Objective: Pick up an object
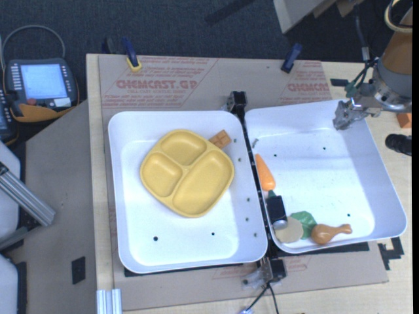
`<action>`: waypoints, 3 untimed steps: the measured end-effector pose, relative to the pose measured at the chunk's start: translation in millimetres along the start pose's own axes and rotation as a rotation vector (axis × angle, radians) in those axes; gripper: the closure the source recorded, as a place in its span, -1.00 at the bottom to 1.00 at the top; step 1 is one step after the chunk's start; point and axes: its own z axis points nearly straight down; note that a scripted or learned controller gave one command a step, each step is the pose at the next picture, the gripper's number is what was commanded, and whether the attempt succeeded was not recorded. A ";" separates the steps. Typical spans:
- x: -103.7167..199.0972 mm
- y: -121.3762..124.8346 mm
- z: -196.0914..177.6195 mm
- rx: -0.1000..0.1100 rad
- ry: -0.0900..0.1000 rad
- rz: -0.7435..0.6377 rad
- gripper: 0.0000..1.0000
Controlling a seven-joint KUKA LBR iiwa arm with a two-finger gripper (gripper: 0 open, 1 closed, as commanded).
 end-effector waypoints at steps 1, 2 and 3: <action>-0.3 1.4 -40.9 0.000 0.000 0.000 1.00; 47.8 -2.7 -31.0 0.008 0.003 -0.001 1.00; 100.6 -12.0 -20.7 0.009 0.004 -0.003 1.00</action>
